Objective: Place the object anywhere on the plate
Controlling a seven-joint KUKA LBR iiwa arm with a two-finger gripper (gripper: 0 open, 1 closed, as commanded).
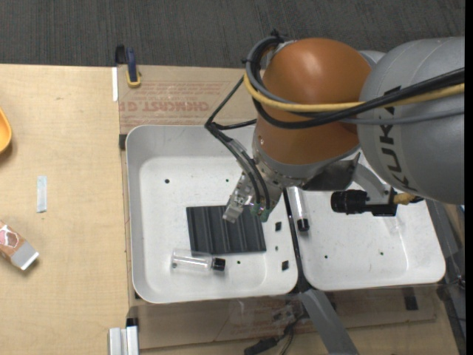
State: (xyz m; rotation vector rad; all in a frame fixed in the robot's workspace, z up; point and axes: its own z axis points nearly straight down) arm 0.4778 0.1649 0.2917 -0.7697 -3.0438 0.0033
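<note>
Black block letters "KU", the start of a longer word cut off by its curve, run down the grey arm (417,117). The cardboard sheet (177,103) on the bench carries a line of red print, upside down and too faint to read reliably.

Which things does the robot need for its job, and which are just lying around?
For the job:
clear vial with a black cap
dark ribbed plate
gripper, above the plate

Just lying about:
orange thing at the bench edge
small pale strip
wrapped block
blue clamp
</note>
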